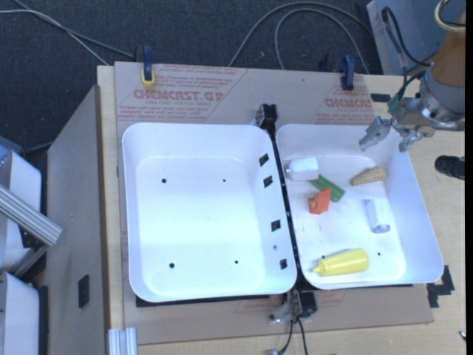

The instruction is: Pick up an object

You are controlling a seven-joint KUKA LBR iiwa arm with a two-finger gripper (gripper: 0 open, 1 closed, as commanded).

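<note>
My gripper (389, 137) hangs over the far right corner of the right bin (414, 198), its two fingers spread apart with nothing between them. Below it in that bin lie a tan cone-shaped piece (368, 175), a white block (301, 168), a green stick (329, 188), an orange-red block (319, 202), a small grey cylinder (376, 216) and a yellow bottle (344, 262) near the front. The tan piece is the closest thing to the fingers, a little toward the front and left of them.
The left bin (148, 198) sits beside the right one, joined along a black-clipped middle seam (279, 198). Both rest on a cardboard sheet (185, 87) held by blue-yellow clamps (147, 66). Cables loop behind the bench.
</note>
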